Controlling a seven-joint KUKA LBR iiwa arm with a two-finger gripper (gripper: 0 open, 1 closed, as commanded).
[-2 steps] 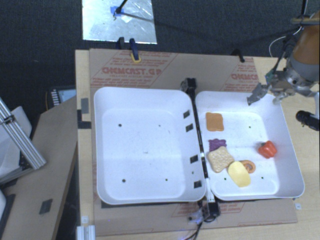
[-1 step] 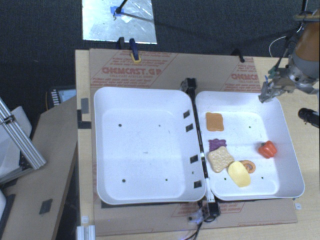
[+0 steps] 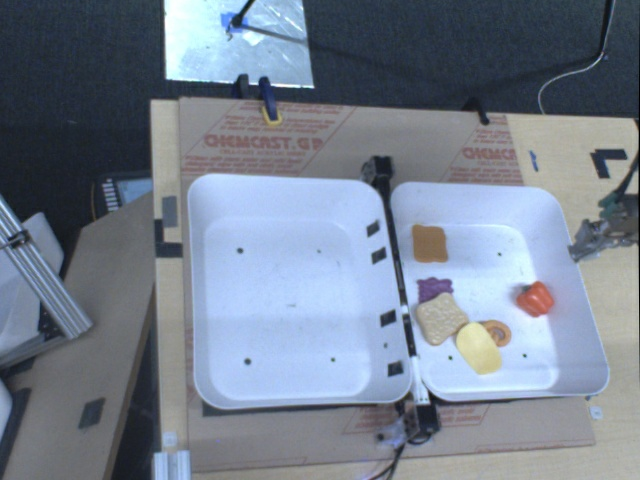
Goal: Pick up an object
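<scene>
Dark carpet surrounds the pale wooden bench (image 3: 620,408), which carries two shallow white bins. I see the left white plastic bin (image 3: 290,368) and the right white plastic bin (image 3: 560,368) touching along the middle. At the right edge of the frame sits the metal gripper (image 3: 598,236), outside the right bin; whether it is apart or together I cannot tell.

I would aim for the small red-orange pepper-like toy (image 3: 536,298), because it lies apart from the others and nearest the gripper.

I count six objects, one of each: the pepper, a flat orange square (image 3: 430,243), a purple piece (image 3: 434,289), a beige cracker-like square (image 3: 440,318), a yellow oval (image 3: 478,348), and an orange ring (image 3: 497,332).
</scene>
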